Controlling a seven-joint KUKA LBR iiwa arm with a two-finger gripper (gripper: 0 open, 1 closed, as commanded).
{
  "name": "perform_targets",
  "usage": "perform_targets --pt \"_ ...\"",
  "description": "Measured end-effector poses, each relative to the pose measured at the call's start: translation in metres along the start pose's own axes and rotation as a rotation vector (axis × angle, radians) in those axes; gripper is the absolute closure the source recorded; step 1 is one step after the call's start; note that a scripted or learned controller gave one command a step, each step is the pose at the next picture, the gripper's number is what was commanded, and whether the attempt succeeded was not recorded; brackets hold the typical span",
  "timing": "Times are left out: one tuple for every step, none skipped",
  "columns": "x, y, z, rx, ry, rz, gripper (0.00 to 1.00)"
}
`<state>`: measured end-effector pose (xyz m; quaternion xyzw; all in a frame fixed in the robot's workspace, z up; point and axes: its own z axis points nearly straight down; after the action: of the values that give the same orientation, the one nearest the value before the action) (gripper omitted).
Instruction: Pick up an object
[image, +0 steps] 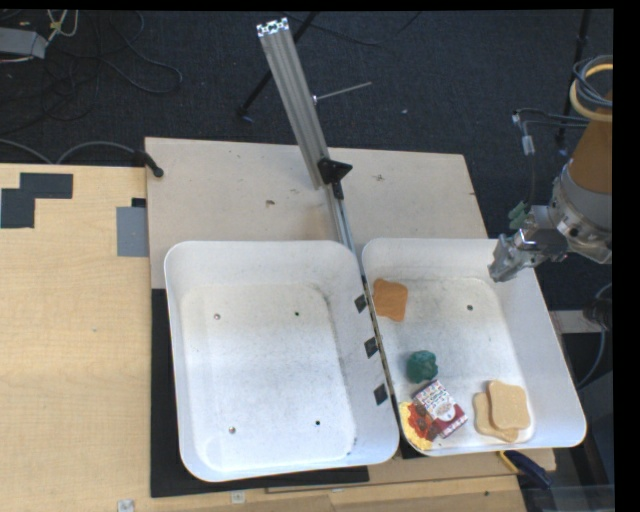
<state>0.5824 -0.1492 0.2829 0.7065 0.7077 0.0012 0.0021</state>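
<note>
orange sponge (390, 299) lies left of gripper (504, 262).

Four small objects (433, 375), right bin (540, 330).

This is looking like a robotics lab, not a home or shop. Two white bins (265, 440) are sitting side by side on a plain board tabletop (400, 190) with screw holes showing. An aluminium rail (295, 95) is slanting up from between the bins, the kind used for mounting gear. Loose cables (130, 50) are trailing over dark carpet (440, 80) behind. A grey arm (590, 190) with an orange band is reaching in at the right, wires hanging off it. A pale wooden panel (70, 340) with grey patches is lying to the left.
</note>
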Motion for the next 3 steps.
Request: perform_targets --pt "0.061 0.009 0.004 0.007 0.004 -0.003 1.0" --pt "0.102 0.012 0.01 0.009 0.003 -0.001 1.0" --pt "0.156 0.018 0.03 0.01 0.003 -0.002 1.0"
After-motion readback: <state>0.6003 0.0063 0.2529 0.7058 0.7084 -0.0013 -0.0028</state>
